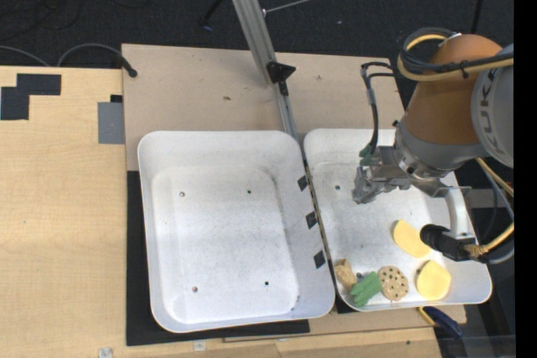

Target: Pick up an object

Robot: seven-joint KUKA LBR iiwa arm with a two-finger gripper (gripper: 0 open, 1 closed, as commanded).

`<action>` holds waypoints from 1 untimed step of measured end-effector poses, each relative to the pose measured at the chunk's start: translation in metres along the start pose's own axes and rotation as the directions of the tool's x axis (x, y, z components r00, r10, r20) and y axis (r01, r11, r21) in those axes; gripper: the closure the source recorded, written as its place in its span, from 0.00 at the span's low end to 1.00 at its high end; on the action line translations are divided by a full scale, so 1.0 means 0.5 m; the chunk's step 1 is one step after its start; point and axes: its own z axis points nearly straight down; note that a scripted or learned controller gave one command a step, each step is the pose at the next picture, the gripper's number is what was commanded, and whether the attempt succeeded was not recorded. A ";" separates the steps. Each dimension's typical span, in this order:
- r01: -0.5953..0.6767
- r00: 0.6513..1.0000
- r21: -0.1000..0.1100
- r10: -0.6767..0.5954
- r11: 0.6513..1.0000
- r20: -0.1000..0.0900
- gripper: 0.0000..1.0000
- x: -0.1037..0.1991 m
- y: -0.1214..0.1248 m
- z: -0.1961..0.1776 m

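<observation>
In the right bin (336, 157), several small things lie near the front edge: a green piece (366, 288), a tan crumbly lump (345, 272), a round brown cookie (392, 282) and two yellow discs (410, 238) (434, 279). My gripper (366, 188) hangs over the middle of this bin, above and behind those things, with nothing seen between its fingers. Its fingers point down toward the bin floor and touch none of the objects.
The left bin (220, 226) sits beside the right one, split from it by a ridge with black clips (310, 218). A slanted aluminium bar (250, 12) rises behind the bins. The arm's orange band (457, 88) looms over the right bin's far right.
</observation>
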 end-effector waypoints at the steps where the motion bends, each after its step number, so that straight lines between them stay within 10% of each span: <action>1: 0.000 1.000 -0.002 0.000 1.000 0.001 1.00 0.116 -0.007 -0.020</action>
